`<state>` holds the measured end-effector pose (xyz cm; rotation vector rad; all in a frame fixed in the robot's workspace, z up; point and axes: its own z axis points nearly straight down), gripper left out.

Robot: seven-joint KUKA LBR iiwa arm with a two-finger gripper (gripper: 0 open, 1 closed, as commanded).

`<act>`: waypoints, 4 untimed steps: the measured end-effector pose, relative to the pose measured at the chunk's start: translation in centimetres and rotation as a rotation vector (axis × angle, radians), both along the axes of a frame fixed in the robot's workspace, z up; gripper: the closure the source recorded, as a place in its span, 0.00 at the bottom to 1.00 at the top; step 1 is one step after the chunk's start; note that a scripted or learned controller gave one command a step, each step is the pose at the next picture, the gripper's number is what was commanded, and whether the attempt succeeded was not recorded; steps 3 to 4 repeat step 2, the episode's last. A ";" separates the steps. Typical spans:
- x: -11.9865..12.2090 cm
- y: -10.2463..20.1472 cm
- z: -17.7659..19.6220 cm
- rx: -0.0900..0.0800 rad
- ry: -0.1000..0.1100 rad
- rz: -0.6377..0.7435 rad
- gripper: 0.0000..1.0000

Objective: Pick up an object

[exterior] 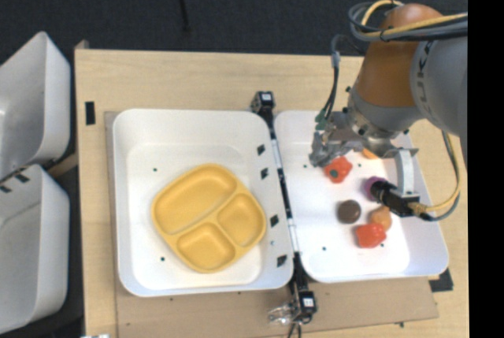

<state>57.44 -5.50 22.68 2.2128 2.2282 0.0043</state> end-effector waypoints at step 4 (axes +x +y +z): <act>1.0 11.7 -0.2 0.000 0.002 0.001 1.00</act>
